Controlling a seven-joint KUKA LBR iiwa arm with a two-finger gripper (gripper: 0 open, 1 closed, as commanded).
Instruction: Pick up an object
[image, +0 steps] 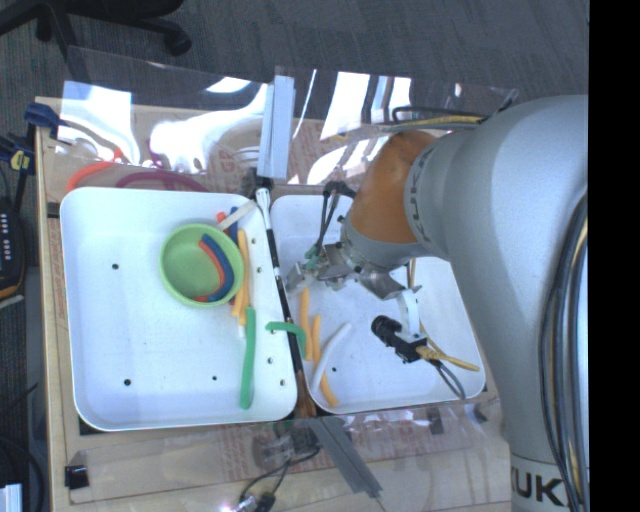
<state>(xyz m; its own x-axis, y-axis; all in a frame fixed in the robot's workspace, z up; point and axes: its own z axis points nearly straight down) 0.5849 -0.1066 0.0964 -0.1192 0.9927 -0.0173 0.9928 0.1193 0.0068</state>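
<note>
Orange sticks (313, 338) lie in the right bin (455, 310), lower centre of frame — thin, light, stiff-looking, likely slippery; best pinched across the middle. Gripper (318, 268) hangs over that bin's upper left, just above them; cannot tell how it is set. Green stick (246, 360) and green bowl (202, 264) sit in the left bin (110, 330) — the table (200, 445) shows below.
</note>
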